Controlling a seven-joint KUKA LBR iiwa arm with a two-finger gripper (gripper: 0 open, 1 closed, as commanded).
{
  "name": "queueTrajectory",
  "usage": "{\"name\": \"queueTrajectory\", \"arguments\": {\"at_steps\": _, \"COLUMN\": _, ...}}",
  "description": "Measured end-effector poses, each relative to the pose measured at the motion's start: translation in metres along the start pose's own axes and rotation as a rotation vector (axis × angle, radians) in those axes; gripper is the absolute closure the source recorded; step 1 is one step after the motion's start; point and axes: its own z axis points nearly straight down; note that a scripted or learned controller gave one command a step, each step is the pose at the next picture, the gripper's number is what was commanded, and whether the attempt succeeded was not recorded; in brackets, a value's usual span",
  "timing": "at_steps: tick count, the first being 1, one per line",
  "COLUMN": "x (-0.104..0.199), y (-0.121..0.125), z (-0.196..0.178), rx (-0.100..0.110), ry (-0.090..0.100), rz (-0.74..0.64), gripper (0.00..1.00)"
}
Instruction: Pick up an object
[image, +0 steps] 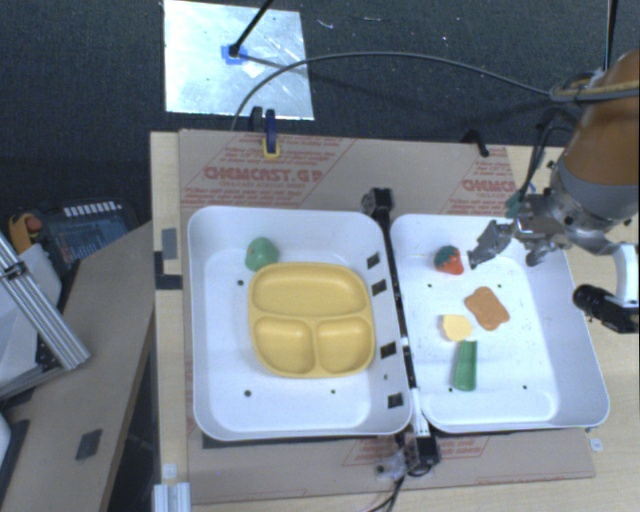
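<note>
In the right bin (560, 330) lie a red toy with a green top (449, 260), a flat orange-brown piece (486, 307), a small yellow piece (457, 327) and a green cylinder (464, 365). My gripper (513, 247) hangs over the bin's far part, just right of the red toy and above the orange-brown piece. Its two fingers stand apart, open, with nothing between them. A round green object (262, 252) lies in the left bin (215, 330), by the far left corner of a yellow divided tray (308, 318).
A black ridge (392, 300) runs between the two bins. The arm's orange and grey wrist (605, 150) leans in from the right over the bin's far right corner. A cable (400, 60) arcs across the dark floor behind the bench.
</note>
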Motion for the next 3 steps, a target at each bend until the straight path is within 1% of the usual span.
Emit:
{"name": "queueTrajectory", "arguments": {"at_steps": 1, "x": 0.0, "y": 0.002, "z": -0.006, "rx": -0.011, "ry": -0.001, "rz": -0.002, "gripper": 0.0}}
{"name": "queueTrajectory", "arguments": {"at_steps": 2, "x": -0.001, "y": -0.008, "z": 0.049, "rx": -0.007, "ry": 0.0, "rz": 0.0, "gripper": 0.0}}
{"name": "queueTrajectory", "arguments": {"at_steps": 3, "x": 0.004, "y": -0.01, "z": 0.092, "rx": -0.008, "ry": 0.0, "rz": 0.0, "gripper": 0.0}}
